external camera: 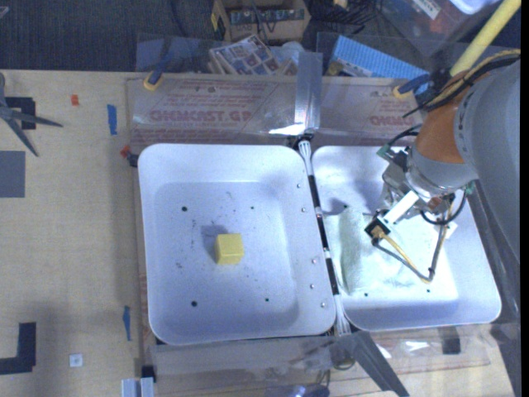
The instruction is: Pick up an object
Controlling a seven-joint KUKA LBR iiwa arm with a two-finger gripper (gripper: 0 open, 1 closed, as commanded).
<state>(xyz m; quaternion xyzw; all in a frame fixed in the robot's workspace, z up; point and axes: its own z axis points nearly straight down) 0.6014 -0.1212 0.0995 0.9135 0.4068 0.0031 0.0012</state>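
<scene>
A small yellow cube (230,248) lies alone near the middle of the left white bin (165,180). The arm reaches in from the right and hangs over the right white bin (471,304). Its gripper (393,190) points down and to the left, above the upper middle of that bin. It is well apart from the cube, across the divider between the bins. Nothing shows in the gripper.
The two bins meet at a raised rim (321,238) with a metal strip (309,98) behind it. A faint greenish smear (355,259) marks the right bin's floor. Behind the bins stands a clear panel (215,110) with clutter beyond; bare wooden bench (58,246) lies to the left.
</scene>
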